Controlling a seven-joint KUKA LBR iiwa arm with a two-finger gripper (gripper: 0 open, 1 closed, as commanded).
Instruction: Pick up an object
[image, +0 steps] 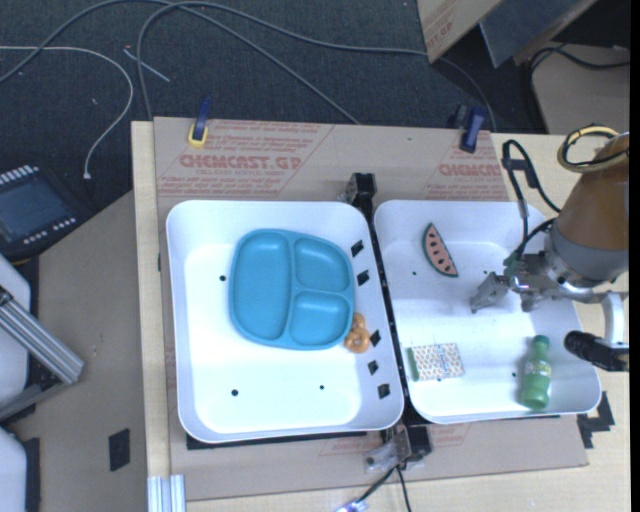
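Note:
My gripper (508, 293) hangs over the middle of the right bin (470, 216), its two fingers spread apart and open, with nothing between them. A watermelon slice toy (438, 250) lies to the upper left of it, a short gap away. A green bottle (536, 372) lies near the bin's front right corner, below the gripper. A small patterned packet (437, 361) lies flat at the bin's front left.
The left bin (190, 330) holds a blue divided plate (292, 288) and a small orange-brown object (356, 335) against its right wall. Black clips line the divider between the bins. Cables trail over the bench at the back right.

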